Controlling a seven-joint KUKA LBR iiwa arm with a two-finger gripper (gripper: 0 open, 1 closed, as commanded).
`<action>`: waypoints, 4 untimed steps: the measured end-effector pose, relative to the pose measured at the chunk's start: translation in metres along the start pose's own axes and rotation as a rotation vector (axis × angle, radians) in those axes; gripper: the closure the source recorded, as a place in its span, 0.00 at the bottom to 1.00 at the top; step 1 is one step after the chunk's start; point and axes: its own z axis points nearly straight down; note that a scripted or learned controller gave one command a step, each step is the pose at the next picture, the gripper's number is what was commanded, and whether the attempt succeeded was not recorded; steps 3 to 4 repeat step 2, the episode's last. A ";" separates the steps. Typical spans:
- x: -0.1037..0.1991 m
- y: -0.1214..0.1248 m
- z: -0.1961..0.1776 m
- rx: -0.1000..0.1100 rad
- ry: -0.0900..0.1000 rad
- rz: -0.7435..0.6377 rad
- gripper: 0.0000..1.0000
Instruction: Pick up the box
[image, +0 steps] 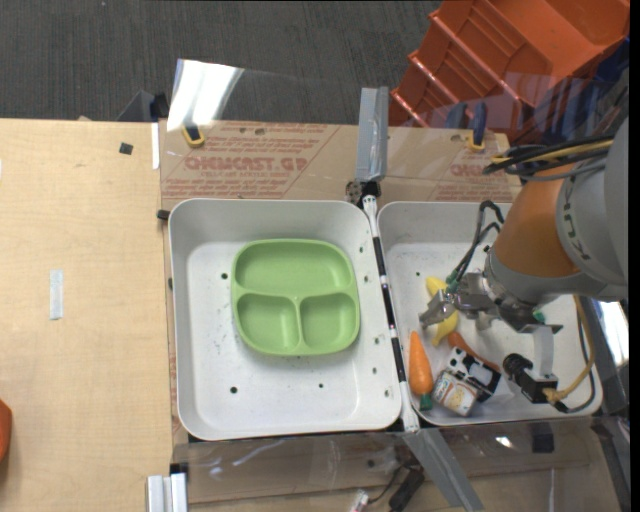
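Observation:
The box (466, 386) is a small carton with black-and-white print and a tan end. It lies on its side at the front of the right bin (400, 240). My gripper (441, 314) hangs low over the middle-left of that bin, right at a yellow banana (437, 289). The box sits below and to the right of the gripper, apart from it. The arm's grey body and orange band (535, 240) cover the bin's right half.
An orange carrot (420, 364) lies by the right bin's left wall, just left of the box. A small red piece (459, 342) pokes out under the gripper. A green three-compartment plate (297, 295) sits in the left bin (200, 330). Black cables (535, 385) trail near the front right.

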 end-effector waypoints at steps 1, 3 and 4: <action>-0.015 -0.057 0.001 0.002 0.001 0.057 0.00; -0.084 0.048 -0.001 0.005 0.017 0.238 0.00; -0.084 0.048 -0.001 0.005 0.017 0.238 0.00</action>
